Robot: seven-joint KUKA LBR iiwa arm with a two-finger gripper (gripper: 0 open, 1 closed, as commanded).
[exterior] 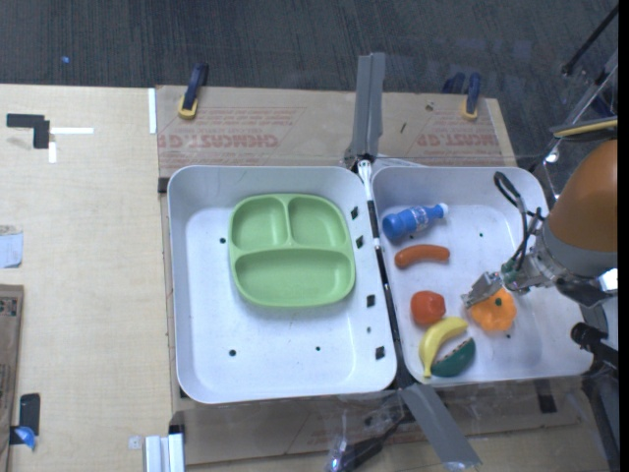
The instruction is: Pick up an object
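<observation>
In the right bin point(511, 357) lie a blue bottle point(410, 220), a red-orange sausage point(423, 256), a red tomato point(428, 307), a yellow banana point(439, 339) on a green slice point(455, 359), and an orange fruit point(492, 312). My gripper point(488, 288) reaches in from the right and sits low over the orange fruit's upper left side, touching or nearly touching it. Nothing is seen lifted.
The left bin point(197, 293) holds a green divided plate point(291, 250). A metal divider bar point(369, 116) runs between the bins at the back. Two clamps point(193, 90) point(471, 94) sit on the cardboard behind. The arm's orange band point(590, 205) hangs over the right bin's far right edge.
</observation>
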